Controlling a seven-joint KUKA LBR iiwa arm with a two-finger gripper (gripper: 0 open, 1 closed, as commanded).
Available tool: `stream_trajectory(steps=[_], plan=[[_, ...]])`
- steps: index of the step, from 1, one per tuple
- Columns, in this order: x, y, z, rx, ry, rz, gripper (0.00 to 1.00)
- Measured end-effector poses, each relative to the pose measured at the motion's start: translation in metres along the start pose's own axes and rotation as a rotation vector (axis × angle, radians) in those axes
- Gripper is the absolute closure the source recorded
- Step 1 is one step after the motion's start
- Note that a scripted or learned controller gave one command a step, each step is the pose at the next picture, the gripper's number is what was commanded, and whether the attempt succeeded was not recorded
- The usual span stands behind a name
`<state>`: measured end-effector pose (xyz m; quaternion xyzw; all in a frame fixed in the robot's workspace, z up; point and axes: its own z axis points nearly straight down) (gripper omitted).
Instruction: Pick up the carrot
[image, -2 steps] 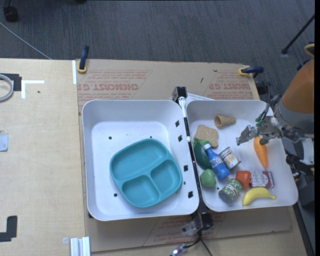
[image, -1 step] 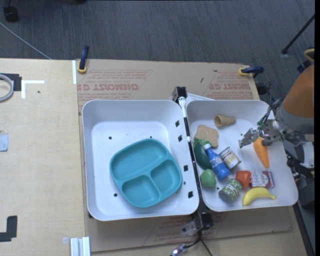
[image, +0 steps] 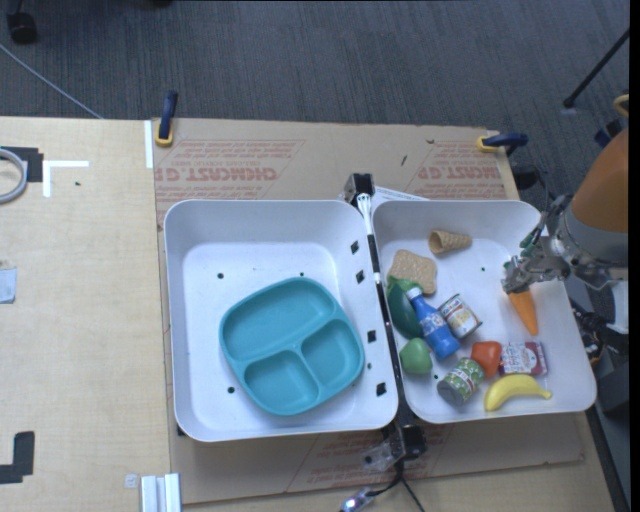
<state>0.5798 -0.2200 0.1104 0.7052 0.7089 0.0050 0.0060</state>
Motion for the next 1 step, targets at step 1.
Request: stream_trajectory(steps=[1], plan=[[0.0037,0.0019,-0.0017,-0.001,0.007,-0.002,0.00]])
